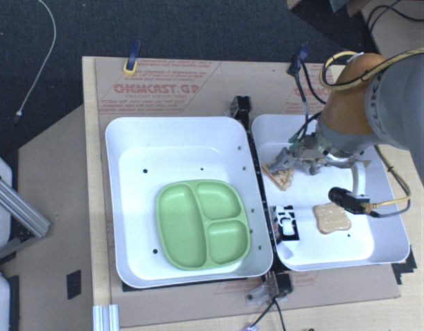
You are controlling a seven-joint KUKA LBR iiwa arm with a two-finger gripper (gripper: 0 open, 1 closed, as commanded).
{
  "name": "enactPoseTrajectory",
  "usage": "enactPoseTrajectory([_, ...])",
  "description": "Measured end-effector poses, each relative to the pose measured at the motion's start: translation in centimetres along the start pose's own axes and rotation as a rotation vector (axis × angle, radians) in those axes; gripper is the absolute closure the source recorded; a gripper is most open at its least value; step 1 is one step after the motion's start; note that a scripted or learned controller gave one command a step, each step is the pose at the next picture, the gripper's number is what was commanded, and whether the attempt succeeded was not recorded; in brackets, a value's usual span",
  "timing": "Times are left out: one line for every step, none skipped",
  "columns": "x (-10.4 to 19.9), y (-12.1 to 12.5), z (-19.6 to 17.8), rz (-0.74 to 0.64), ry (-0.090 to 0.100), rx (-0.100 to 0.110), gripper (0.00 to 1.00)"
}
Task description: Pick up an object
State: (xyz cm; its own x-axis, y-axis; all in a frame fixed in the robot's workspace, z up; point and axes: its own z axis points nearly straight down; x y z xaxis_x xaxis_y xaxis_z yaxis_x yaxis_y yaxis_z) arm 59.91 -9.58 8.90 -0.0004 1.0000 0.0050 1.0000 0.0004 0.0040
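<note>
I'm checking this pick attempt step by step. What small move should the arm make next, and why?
Probably a short descent and close. The pincer sits low in the right white bin, right at the tan waffle-patterned toast piece by the bin's left wall. Nothing visibly sits between its tips. The pale toast-shaped slice lies farther off, so the nearer piece is likely the target.

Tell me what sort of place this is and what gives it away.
Most likely a robotics lab bench set up for pick-and-place trials. A robot arm reaches over two white bins clamped side by side on a paper-covered board, with loose cables on dark carpet. A green divided plate and toast-like pieces serve as test objects.
</note>
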Motion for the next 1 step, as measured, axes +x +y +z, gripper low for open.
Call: enactPoseTrajectory([0.11, 0.29, -1.45, -0.002, 0.0, -0.009, 1.0])
